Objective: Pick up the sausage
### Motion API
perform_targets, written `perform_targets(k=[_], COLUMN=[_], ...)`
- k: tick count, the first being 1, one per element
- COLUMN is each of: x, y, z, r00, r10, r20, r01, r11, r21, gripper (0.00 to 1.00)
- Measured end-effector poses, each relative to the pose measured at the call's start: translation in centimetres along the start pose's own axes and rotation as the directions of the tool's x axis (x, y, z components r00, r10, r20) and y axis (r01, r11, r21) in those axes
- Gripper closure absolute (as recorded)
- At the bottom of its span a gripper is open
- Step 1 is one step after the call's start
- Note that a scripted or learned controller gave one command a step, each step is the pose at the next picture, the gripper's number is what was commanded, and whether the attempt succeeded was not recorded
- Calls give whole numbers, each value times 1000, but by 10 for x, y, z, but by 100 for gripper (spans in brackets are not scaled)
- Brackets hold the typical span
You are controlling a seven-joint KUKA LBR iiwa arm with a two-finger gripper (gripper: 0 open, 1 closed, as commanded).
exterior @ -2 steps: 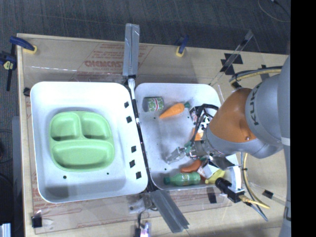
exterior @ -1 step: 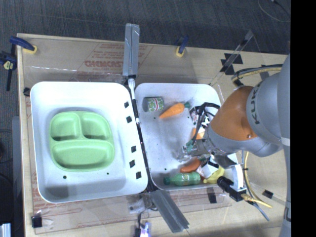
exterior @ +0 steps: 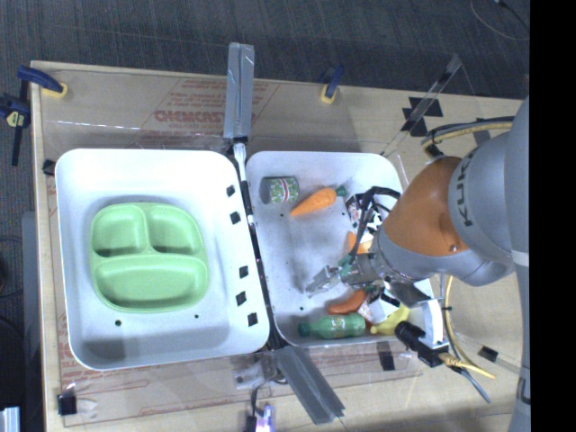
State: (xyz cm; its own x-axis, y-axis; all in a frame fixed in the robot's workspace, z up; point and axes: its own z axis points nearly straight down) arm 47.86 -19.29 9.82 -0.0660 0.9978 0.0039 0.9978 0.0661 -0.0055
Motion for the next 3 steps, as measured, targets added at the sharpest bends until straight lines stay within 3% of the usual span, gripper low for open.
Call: perform_targets(k=[1,2,3], x=[-14,-16,-16], y=[0,-2,-1], z=[7,7,-2], r00=[999,977,976], r10=[-37,-214,-217], r20=[-1,0,-1], r01=[37,214,217], r11=[999,977,976], r21=[-5,-1,0], gripper=[0,0,100])
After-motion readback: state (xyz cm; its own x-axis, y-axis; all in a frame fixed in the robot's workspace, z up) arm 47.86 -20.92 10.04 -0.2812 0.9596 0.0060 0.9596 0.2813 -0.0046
